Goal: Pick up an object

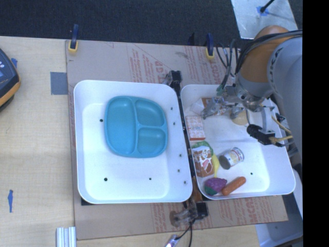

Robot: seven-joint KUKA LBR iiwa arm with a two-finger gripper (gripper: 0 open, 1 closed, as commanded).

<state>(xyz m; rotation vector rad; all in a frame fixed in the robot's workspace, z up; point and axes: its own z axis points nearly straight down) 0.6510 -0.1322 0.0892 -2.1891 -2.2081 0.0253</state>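
The right bin [272,181] holds several small items: a flat red and white packet [195,127], a green and red pouch [202,158], a small tin can [233,157], a purple bunch of grapes [216,185] and an orange carrot [234,185]. My gripper [212,108] is low in the far left part of this bin, just beyond the packet. A tan item [238,118] lies partly under the wrist. The arm hides the fingertips.
The left bin [87,179] holds a blue divided plate [136,126]. A black clip [175,77] sits at the far end of the seam between the bins. A yellow and black device [7,81] lies at the bench's left edge.
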